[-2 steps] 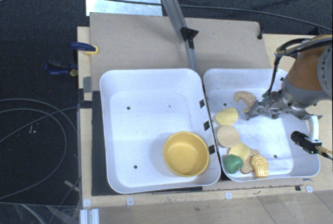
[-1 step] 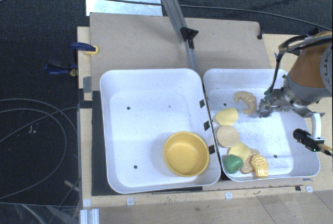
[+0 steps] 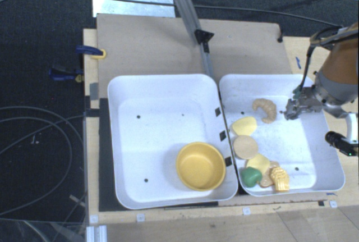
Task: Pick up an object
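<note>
The right bin holds several small food items: a tan croissant, a pale yellow piece, a round beige cookie, a yellow piece, a green piece and a yellow corn-like piece. My gripper hangs low over the right bin, just right of the croissant and apart from it. Nothing shows between its fingers.
A yellow bowl sits at the front right of the left bin. A slanted grey pole rises from the back of the bench between the bins. A blue and yellow clamp grips the bench's left edge.
</note>
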Action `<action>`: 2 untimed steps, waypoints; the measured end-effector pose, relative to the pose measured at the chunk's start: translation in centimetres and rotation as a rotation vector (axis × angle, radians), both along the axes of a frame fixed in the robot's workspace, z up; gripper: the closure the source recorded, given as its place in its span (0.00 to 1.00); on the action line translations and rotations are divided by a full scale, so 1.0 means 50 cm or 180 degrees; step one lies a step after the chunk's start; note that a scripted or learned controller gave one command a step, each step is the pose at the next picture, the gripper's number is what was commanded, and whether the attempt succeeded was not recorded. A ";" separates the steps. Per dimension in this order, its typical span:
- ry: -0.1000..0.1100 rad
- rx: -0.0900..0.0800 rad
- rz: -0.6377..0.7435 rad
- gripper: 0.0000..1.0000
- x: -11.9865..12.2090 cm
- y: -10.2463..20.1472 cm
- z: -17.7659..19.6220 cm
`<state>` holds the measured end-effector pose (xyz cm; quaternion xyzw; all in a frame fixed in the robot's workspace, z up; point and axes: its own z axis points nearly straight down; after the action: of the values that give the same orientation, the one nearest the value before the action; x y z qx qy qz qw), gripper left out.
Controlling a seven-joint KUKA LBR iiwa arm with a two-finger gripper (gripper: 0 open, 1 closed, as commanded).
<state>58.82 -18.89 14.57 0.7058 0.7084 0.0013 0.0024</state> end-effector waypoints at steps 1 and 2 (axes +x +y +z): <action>-0.0004 -0.0002 0.0002 1.00 0.001 -0.004 0.088; -0.0010 -0.0004 0.0008 1.00 0.003 -0.001 0.218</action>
<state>58.96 -18.95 25.49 0.7049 0.7093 0.0021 0.0040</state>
